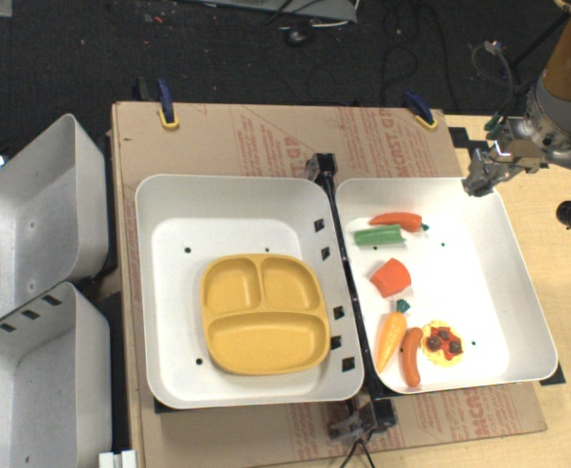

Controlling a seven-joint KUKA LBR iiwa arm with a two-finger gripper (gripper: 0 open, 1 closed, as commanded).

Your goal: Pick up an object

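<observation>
The right bin (500, 261) holds several toy foods: a red chilli (398, 220), a green pepper (377, 235), an orange-red wedge (392, 277), a carrot (391, 337), a sausage (411, 355) and a small pizza (443, 343). My gripper (479, 181) hangs at the bin's far right corner, above the rim and well away from all the foods. Nothing shows between its fingers.
The left bin (169, 213) carries a yellow divided plate (264, 312). A black divider (336, 252) runs between the two bins. White containers (32, 261) stand to the left of the bench. Cardboard lies under both bins.
</observation>
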